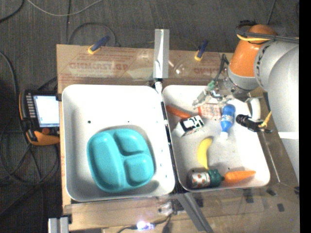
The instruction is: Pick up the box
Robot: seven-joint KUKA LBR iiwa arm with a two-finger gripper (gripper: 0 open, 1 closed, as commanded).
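The box, a small white-and-red carton, is lying at the back of the right bin, just under the gripper; whether that tool is apart or together is unclear. Sharing that bin are a blue-and-white bottle beside the box, a black-and-white toy car, a curved yellow banana, a can and an orange carrot. The left bin is holding a smooth teal plate with three compartments.
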